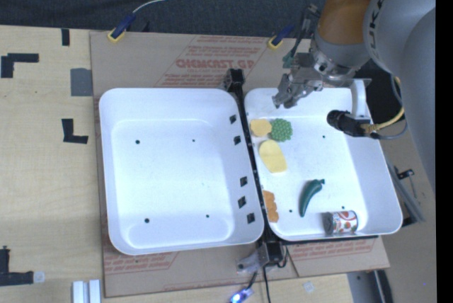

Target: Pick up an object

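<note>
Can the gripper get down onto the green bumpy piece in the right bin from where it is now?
Probably yes. The gripper hangs just above and beside the green bumpy piece, with nothing over it. A yellow piece touches its left side, which may crowd one finger.

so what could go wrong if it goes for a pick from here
The gripper hangs over the right bin's far edge, holding nothing. Just below it, the green bumpy piece touches a small yellow piece, and another yellow piece lies close by, so a descent may catch two or push them apart. All three lie near the divider between the bins, which a finger could strike.
</note>
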You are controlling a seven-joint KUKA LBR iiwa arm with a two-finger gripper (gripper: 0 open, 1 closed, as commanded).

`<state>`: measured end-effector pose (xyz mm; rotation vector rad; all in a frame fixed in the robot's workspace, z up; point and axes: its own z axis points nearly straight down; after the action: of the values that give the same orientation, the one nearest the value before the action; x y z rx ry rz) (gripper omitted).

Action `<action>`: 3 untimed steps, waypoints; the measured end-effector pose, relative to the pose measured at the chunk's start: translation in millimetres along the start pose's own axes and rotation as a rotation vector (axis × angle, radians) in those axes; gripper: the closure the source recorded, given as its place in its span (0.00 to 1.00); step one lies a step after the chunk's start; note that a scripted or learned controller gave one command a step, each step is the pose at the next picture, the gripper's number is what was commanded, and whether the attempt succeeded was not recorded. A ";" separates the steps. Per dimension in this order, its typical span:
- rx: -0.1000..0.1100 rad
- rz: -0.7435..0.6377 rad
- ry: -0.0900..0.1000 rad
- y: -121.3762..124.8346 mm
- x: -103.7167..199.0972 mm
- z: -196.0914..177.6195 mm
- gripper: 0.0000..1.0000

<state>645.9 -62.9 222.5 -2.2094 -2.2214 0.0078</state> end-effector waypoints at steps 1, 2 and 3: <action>-0.019 -0.002 -0.001 12.5 52.8 -95.8 1.00; -0.008 0.001 -0.003 11.1 49.8 -99.1 1.00; -0.008 -0.001 -0.003 11.1 50.2 -108.7 1.00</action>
<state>657.8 -12.9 331.2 -2.2141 -2.2274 0.0030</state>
